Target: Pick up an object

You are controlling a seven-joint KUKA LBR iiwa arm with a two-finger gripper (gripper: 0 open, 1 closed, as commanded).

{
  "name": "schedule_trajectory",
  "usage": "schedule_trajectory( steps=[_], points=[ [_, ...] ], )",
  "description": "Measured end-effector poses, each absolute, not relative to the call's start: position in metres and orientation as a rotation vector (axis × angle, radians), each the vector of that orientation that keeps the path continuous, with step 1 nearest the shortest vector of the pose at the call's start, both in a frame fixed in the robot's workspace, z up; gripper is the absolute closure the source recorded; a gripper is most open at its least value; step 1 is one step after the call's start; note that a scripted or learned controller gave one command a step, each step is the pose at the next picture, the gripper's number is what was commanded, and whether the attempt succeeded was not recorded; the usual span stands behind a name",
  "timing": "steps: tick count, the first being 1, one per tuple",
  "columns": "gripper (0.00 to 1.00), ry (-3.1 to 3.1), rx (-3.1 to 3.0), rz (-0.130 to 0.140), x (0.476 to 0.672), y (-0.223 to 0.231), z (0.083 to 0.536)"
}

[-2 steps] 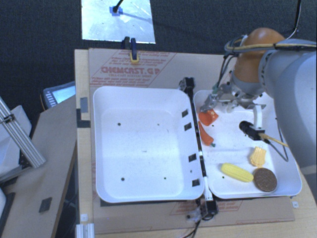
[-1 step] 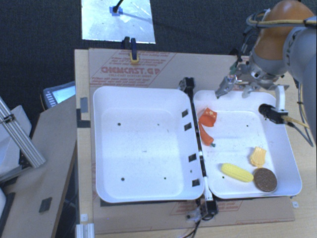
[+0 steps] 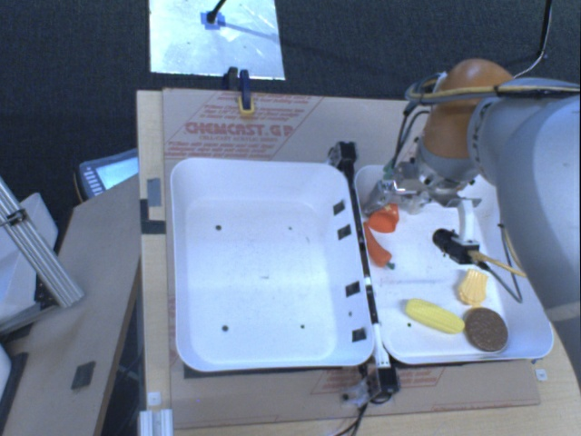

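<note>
Seen from above, two white bins, left bin [image 3: 263,173] and right bin [image 3: 419,278], sit on red-lettered cardboard [image 3: 300,116] over dark carpet [image 3: 73,62], with the gripper [image 3: 388,198] (its grip cannot be told) beside an orange object [image 3: 385,221] in the right bin.

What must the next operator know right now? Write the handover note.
Gripper: low over the far left corner of the right bin, just above the orange piece; its grip cannot be judged.
Things, all in the right bin: orange piece, orange-red stick by the left wall, yellow corn, pale yellow chunk, brown disc near the front.
Done: no object seen lifted.
Left: grasp one and raise it; the orange piece looks closest.
</note>
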State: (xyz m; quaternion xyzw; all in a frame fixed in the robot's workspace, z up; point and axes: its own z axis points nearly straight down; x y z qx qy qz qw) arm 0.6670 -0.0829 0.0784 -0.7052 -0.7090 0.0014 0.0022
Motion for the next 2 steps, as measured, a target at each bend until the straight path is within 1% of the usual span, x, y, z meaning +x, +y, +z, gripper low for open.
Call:
schedule_trajectory(
  steps=[1, 2],
  points=[
    [1.0, -2.23, -2.217, -0.005, 0.67, -0.084, 0.096],
    [1.0, -2.232, -2.213, -0.007, 0.626, -0.027, 0.189]
  ],
)
